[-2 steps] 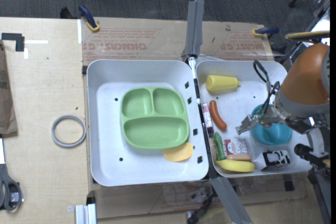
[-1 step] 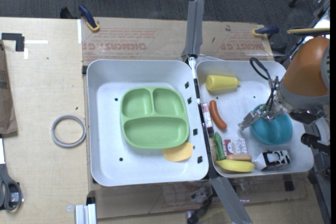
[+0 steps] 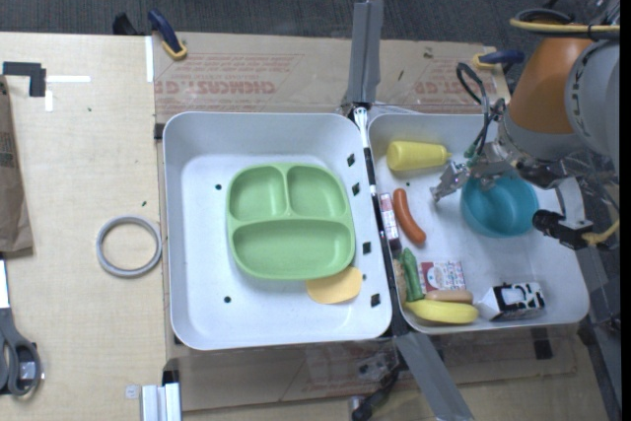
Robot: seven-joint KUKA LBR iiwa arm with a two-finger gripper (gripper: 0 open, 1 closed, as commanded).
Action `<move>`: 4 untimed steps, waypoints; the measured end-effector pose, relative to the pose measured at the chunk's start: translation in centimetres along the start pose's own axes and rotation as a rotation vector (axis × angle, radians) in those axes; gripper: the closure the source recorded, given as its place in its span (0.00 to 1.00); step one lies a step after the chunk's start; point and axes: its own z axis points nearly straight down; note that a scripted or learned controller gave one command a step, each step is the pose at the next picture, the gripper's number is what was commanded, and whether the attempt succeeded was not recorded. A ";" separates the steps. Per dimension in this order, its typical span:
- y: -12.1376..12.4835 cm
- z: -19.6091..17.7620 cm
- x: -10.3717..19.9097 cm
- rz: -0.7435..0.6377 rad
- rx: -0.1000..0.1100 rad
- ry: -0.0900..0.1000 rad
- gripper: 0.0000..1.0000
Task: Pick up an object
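Observation:
My gripper (image 3: 452,182) hangs low in the right bin (image 3: 552,322), reaching in from the right. It sits at the left rim of a teal bowl (image 3: 503,209), and I cannot tell whether it touches the bowl. Part of the bowl's top is hidden by the wrist. A yellow corn-like piece (image 3: 416,155) lies just left of the gripper and farther back. A red sausage (image 3: 409,217) lies to its front left. Along the bin's front are a banana (image 3: 442,312), a green vegetable (image 3: 410,274), a small red-and-white packet (image 3: 445,275) and a black-and-white carton (image 3: 518,299).
The left bin (image 3: 187,212) holds a green divided plate (image 3: 291,220) with a yellow disc (image 3: 334,288) at its front edge. A grey ring (image 3: 128,245) lies on the bench to the left. A clamped divider (image 3: 370,202) separates the bins.

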 end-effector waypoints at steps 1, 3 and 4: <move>0.3 -1.2 0.5 -0.008 -0.003 0.006 1.00; 0.2 -2.0 0.3 -0.009 -0.001 0.003 1.00; 0.2 -2.0 0.1 -0.007 0.000 0.001 0.00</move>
